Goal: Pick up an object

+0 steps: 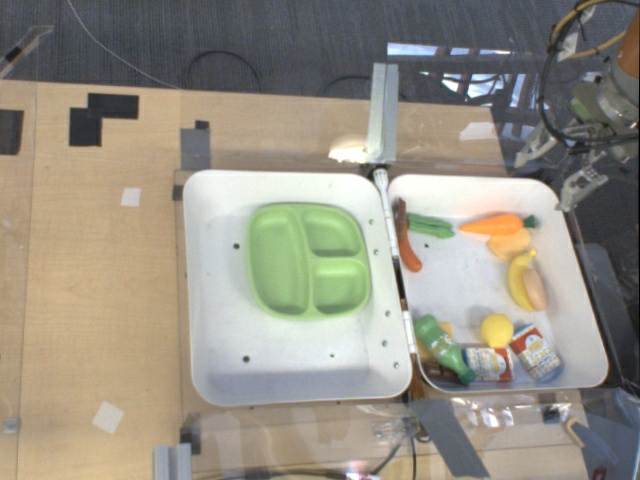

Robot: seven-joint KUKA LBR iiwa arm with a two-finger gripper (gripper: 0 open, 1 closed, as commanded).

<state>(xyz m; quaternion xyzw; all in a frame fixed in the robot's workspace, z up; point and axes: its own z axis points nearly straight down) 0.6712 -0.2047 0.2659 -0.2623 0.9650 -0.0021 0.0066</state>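
Note:
The right bin [585, 298] holds several toy foods. An orange carrot [495, 225] lies at the back beside a green pod [430, 226] and a red chili [407, 250]. A yellow banana [519, 279] lies mid-right. A lemon [497, 329], a green bottle [441, 347], a can [487, 363] and a small carton [536, 353] crowd the front. My gripper [572, 160] hangs off the bin's back right corner, outside the rim and apart from every object.
The left bin [215, 358] holds a green divided plate [305, 260]. A metal post [383, 113] stands behind the seam between the bins. Cables loop around the arm [600, 88] at the upper right. Wooden bench surface extends to the left.

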